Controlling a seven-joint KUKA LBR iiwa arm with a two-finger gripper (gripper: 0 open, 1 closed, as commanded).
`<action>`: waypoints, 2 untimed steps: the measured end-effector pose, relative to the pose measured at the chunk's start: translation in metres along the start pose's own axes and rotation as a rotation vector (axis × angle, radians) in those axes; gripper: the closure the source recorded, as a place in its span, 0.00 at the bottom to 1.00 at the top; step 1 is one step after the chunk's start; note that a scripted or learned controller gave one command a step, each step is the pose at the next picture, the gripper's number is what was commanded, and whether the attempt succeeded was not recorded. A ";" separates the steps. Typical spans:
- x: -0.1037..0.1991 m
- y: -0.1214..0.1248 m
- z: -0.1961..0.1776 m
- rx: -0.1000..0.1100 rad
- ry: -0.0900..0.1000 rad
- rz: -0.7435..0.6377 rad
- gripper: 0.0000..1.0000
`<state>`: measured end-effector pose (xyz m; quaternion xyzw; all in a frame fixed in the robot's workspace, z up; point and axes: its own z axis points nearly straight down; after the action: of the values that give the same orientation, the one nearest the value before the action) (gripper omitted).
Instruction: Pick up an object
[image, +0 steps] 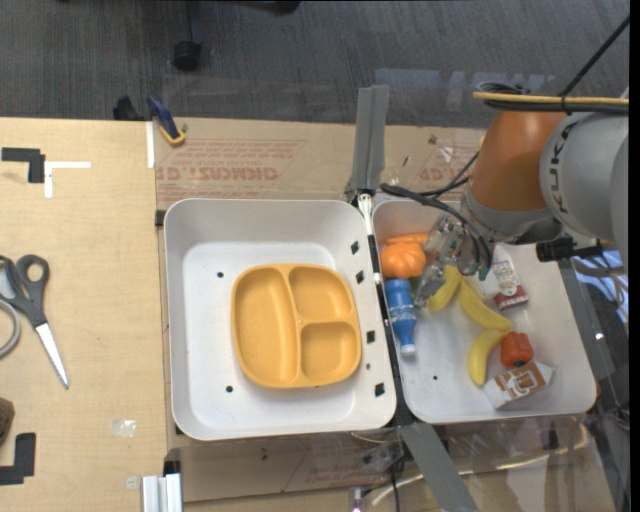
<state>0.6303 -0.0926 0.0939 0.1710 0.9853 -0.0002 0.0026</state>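
The grey-and-orange arm's two-finger gripper (440, 285) sits low in the right white bin (440, 395), centre-right of frame, amid clutter. Can't tell its state. Candidate objects: the small yellow banana (447, 290) touching the gripper, the round orange fruit (404, 258) just beside, and the blue plastic bottle (401, 315) along the bin's left wall. Risk: with things so close, the pick may catch two or nudge the banana aside and come away empty. The yellow divided plate (297, 325) lies in the left white bin (200, 300).

A divided plate (296, 326) is sitting in the left bin (190, 330). In the right bin (560, 385), bananas (482, 320) are lying at three o'clock of a bottle (400, 314), a carton (518, 382) at five o'clock.
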 end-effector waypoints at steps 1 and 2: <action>-0.005 -0.007 -0.012 0.009 -0.015 0.003 1.00; 0.022 0.062 -0.133 0.000 0.000 0.056 1.00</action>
<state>0.6298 -0.0267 0.2268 0.1984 0.9801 0.0001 0.0029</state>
